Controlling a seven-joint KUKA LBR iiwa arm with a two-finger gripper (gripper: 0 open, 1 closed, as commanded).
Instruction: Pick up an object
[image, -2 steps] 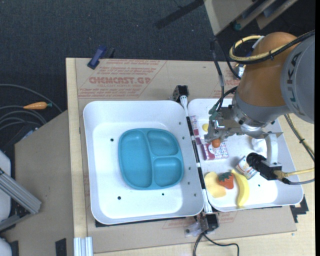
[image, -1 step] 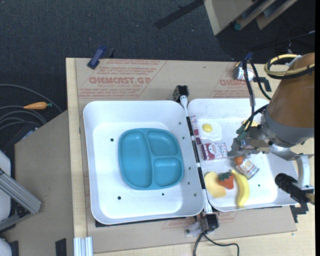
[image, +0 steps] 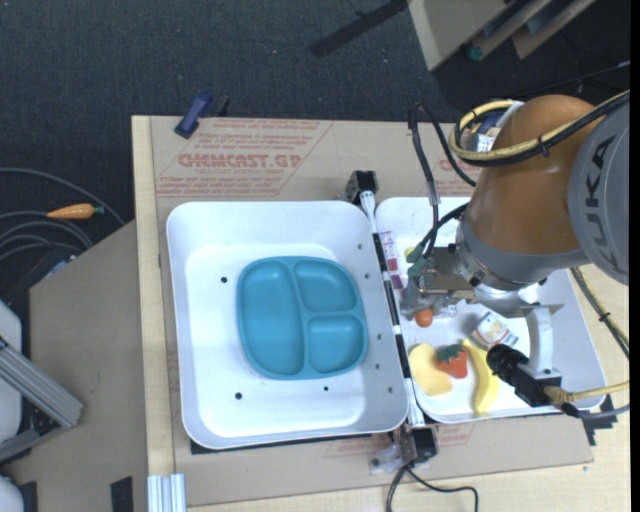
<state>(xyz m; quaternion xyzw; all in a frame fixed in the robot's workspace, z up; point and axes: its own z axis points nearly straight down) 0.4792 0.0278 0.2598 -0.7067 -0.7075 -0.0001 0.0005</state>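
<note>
gripper (image: 437, 283) low in right bin (image: 585, 330) — fingers' state cannot tell | orange ball (image: 424, 318) just below it | banana (image: 483, 383), yellow toy (image: 432, 370) near — arm (image: 530, 200) overhangs bin | blue tray (image: 300, 316) in left bin (image: 200, 250)

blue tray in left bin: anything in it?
Empty. All three compartments of the blue tray show bare; it lies flat in the left bin.
</note>
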